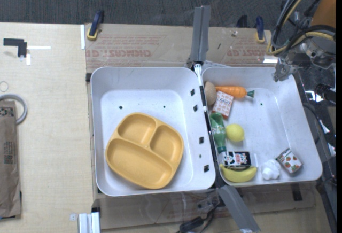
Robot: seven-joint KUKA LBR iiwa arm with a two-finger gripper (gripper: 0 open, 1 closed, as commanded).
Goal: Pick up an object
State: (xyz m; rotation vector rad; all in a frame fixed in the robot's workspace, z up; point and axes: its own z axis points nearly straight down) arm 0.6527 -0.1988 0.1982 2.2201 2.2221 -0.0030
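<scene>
Lower centre: yellow divided plate [145, 149] in the left bin [101, 119]. Lower right, in the right bin [307, 125]: banana [238, 173], black carton [235, 158], white lump [270, 171] and strawberry-print box [289, 161]. Farther up: lemon [234, 132], green bottle [217, 129], red packet [224, 103], carrot [235, 91], brown potato-like object [210, 92]. Upper right: gripper [283, 70] over that bin's far corner; its opening cannot be told, and no object is seen in it.

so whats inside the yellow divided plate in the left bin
Nothing visible: all three compartments of the yellow plate look bare. It lies flat in the left bin, so the bin floor beneath it is covered.
</scene>
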